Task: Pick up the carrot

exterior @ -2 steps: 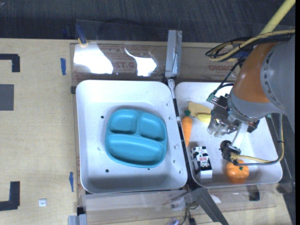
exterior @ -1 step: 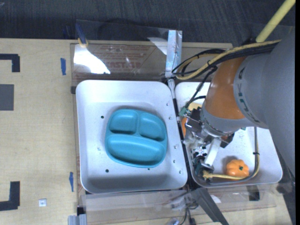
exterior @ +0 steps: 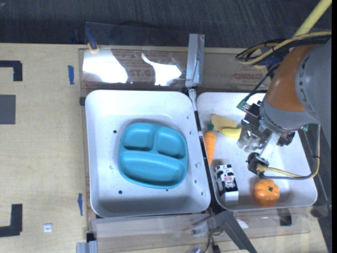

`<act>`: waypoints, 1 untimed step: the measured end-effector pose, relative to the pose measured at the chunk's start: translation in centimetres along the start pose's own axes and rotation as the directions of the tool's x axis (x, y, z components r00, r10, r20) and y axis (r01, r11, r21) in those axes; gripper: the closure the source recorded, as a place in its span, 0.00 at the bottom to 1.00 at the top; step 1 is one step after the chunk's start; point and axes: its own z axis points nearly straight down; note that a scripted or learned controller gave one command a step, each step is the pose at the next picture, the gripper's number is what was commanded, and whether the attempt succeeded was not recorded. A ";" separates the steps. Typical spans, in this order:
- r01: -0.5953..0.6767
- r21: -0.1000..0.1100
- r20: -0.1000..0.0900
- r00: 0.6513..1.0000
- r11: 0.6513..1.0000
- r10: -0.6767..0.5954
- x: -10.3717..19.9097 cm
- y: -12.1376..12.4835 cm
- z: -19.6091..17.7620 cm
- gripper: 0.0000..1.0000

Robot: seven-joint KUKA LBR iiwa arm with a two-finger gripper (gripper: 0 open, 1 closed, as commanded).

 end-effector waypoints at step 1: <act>0.215 -0.001 -0.003 0.977 0.977 -0.215 6.2 0.4 0.0 1.00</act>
